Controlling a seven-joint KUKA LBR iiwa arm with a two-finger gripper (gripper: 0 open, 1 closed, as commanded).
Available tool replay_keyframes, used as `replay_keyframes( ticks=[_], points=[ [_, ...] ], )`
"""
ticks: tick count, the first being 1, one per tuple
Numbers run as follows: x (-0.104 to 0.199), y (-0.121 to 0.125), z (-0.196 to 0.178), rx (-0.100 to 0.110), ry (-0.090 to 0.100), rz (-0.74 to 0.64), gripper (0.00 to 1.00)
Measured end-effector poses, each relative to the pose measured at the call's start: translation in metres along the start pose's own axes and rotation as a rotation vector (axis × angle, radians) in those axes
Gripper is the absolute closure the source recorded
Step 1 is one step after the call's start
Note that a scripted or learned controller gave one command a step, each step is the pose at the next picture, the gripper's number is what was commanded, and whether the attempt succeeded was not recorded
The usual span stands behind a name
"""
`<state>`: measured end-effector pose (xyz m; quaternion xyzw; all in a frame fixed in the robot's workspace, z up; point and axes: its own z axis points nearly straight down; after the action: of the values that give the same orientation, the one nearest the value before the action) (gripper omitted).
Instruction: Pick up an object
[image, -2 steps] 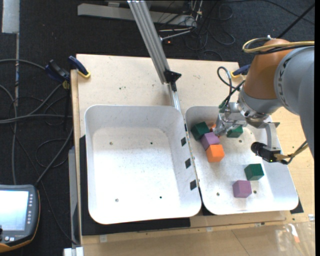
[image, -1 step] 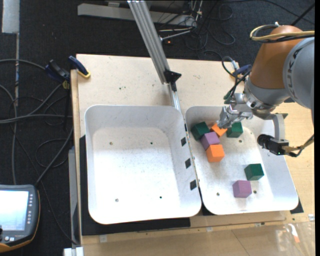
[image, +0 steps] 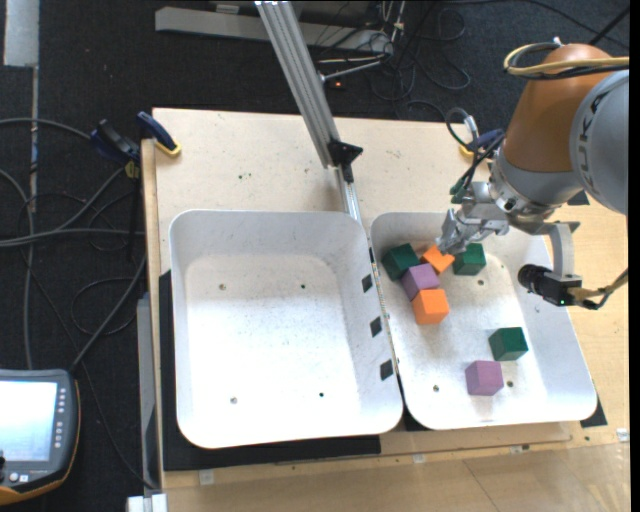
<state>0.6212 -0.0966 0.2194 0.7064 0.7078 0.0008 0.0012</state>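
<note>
Camera view: the tool (image: 452, 243) hangs low over the right bin (image: 560, 385), its tip just above a small orange cube (image: 438, 261) in a cluster with a purple block (image: 419, 281) and green cubes (image: 401, 260); whether its fingers are spread cannot be told.

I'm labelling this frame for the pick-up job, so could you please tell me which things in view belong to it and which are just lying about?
Part of the job:
- tool, down among the clustered blocks
- right bin
- green blocks
- orange blocks
- purple blocks

Just lying about:
- left bin
- blue clamps
- handheld screen
- floor cables
</note>
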Motion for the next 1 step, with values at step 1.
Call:
replay_keyframes(
  ticks=[1],
  points=[
    [0.0481, -0.0109, 0.0058, 0.004, 0.002, -0.005, 1.0]
  ],
)
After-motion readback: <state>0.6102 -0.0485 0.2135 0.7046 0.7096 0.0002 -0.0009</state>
